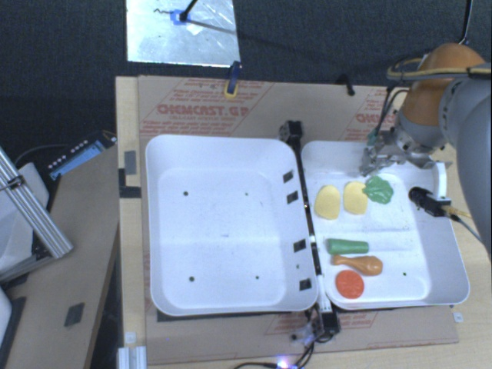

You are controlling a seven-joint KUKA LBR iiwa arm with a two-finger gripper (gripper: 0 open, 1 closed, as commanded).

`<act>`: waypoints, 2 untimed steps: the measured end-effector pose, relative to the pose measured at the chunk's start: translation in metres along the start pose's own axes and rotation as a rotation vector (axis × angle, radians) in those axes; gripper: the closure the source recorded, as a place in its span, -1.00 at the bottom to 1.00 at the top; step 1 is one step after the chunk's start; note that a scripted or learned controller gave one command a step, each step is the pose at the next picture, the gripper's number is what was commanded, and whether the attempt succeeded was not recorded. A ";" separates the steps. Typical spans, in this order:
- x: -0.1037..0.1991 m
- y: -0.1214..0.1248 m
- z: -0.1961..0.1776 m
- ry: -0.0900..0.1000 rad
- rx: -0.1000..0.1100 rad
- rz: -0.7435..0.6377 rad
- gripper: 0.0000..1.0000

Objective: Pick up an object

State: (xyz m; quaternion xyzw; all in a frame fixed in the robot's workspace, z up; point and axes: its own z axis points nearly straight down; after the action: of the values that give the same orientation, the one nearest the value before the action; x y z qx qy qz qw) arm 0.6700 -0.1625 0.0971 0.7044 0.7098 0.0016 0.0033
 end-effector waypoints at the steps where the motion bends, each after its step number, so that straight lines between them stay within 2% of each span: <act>1: -0.026 0.003 -0.189 -0.005 -0.015 0.006 1.00; 2: 0.060 0.000 -0.101 0.005 0.009 -0.003 1.00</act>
State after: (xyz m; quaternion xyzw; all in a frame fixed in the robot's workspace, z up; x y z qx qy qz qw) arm 0.6686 -0.1025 0.1978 0.7035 0.7107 0.0002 -0.0019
